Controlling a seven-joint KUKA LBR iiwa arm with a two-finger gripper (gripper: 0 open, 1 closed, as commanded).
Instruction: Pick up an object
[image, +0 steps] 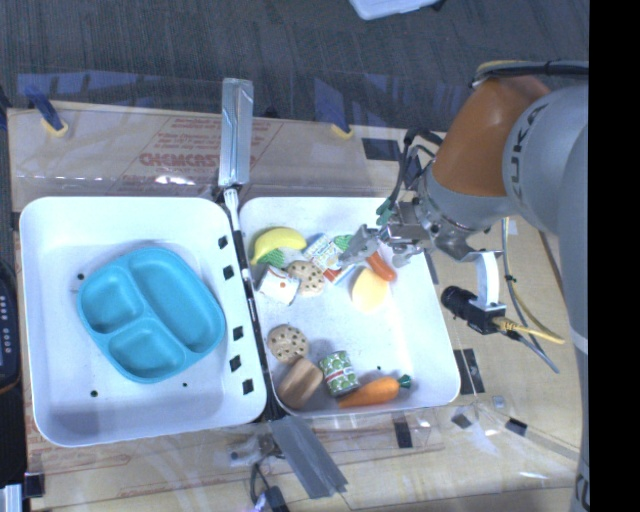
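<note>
Toys crowd the right bin (425, 300): a yellow banana (278, 241), a small printed packet (325, 250), a white wedge (279, 286), two speckled cookies (307, 275), a pale yellow rounded piece (369, 289), a bread roll (299, 381), a green-labelled can (339, 372) and an orange carrot (369, 391) with a green top along the near wall. The gripper (372, 247) hangs low over the bin's far right part, just beside a small orange-red piece (381, 266) that touches the pale yellow one. Whether its fingers are parted or closed, and whether they grip anything, I cannot tell. The left bin (50, 300) holds a blue divided tray (150, 312), lying flat at a slant.
</note>
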